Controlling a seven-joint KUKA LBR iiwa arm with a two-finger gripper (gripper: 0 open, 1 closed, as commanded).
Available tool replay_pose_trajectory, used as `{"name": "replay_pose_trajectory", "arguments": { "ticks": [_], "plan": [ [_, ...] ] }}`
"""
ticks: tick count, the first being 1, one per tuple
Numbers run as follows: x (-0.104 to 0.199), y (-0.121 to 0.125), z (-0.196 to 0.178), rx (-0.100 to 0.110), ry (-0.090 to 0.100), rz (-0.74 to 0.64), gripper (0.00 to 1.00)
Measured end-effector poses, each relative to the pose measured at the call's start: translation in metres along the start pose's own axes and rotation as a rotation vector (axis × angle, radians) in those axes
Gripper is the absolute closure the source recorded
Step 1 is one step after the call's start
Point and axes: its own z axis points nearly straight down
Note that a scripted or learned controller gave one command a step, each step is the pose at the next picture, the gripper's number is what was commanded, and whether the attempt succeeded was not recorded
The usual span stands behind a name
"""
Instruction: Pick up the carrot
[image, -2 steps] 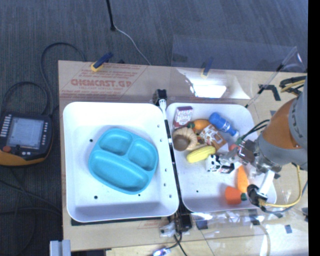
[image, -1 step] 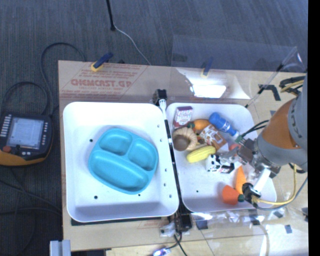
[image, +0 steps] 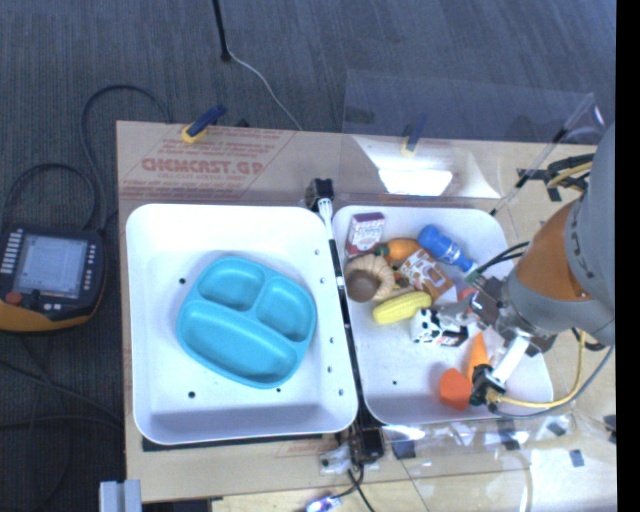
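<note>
Camera view puts the carrot (image: 478, 349) in the lower right of the frame, inside the right bin (image: 400, 400). I take it to be the slim orange piece just right of the cow-patterned toy (image: 430, 327) and just above a rounder orange-red toy (image: 455, 388). Its long axis runs almost straight up and down the frame, leaning a little. The visible part seems to narrow toward its upper end, so I judge the tip points to the top of the frame, but the lower end is hidden and I can't be sure. The arm (image: 545, 290) comes in from the right edge, and its tool end sits right against the carrot's right side, so the carrot lies just to the left of the jaws, close enough to touch or nearly so. I cannot tell whether the jaws are open or closed, nor whether they have hold of anything. For a clean pick I would want the jaws to close across the carrot's narrow width, left to right in the frame.
</note>
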Motion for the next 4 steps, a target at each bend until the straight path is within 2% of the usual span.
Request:
{"name": "replay_pose_trajectory", "arguments": {
  "ticks": [1, 2, 3, 4],
  "plan": [
    [0.009, 0.006, -0.017, -0.014, 0.017, -0.007, 1.0],
    [0.007, 0.004, -0.015, -0.01, 0.014, -0.006, 0.0],
    [0.05, -0.059, -0.062, 0.061, -0.011, -0.059, 0.0],
    [0.042, -0.057, 0.013, 0.061, -0.005, -0.25, 0.0]
  ]
}}
